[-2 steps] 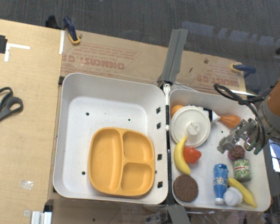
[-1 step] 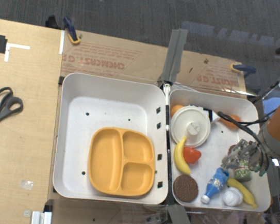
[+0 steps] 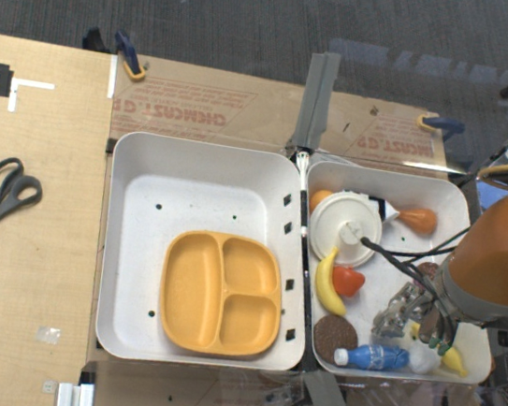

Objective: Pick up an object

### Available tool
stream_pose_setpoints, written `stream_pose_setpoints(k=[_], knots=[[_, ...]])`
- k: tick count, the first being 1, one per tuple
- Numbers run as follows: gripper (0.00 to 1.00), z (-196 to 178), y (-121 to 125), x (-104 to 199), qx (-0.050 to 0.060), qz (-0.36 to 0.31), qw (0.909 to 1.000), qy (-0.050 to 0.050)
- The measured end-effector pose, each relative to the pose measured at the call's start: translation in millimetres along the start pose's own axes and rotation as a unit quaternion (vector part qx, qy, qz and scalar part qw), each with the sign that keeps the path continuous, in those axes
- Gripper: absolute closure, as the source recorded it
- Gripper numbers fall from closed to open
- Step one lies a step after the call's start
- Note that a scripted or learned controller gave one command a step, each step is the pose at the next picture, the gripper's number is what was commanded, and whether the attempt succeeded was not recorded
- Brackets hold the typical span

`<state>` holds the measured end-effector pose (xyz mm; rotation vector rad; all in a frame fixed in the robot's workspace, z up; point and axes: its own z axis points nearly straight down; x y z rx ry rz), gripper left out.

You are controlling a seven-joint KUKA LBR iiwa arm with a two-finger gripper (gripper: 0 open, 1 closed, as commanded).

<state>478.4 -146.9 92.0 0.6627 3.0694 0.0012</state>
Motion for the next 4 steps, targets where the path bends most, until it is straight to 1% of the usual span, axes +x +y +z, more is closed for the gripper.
stream_pose_setpoints(k=[1, 2, 3, 4], knots=[[1.0, -96, -51, -69, 0.0, -0.167, 0.9859, -0.002], [1.0, -1, 62, -112, 0.0, -0.105, 0.9944, -0.001], [1.0, -100, 29, -174, 0.0, -0.182, 0.9832, -0.003], [1.0, -1, 53, -139, 0.0, -0.149, 0.9888, -0.002]])
